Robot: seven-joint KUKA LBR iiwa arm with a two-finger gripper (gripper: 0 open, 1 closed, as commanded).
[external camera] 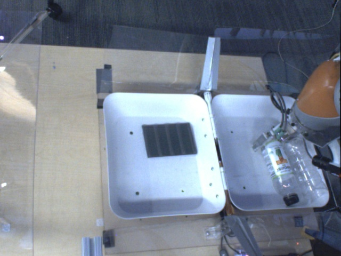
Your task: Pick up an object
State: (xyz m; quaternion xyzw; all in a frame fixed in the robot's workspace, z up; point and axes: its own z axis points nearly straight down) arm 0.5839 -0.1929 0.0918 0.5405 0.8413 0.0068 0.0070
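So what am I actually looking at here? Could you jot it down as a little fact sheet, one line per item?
left bin: holds a dark ribbed rectangular pad, lying flat near its middle
right bin: holds a clear plastic bottle on its side, dark cap toward the near edge
arm: grey with an orange band, reaching in from the right over the right bin
gripper: down at the bottle's far end; a grasp cannot be made out
bench: light wood, carrying both bins side by side

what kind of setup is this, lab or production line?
Most likely a robotics lab test bench, not a line. Two shallow white bins, the left bin and right bin, sit on a wooden bench, a robot arm reaches over a clear plastic bottle, and loose cables trail on the carpet.
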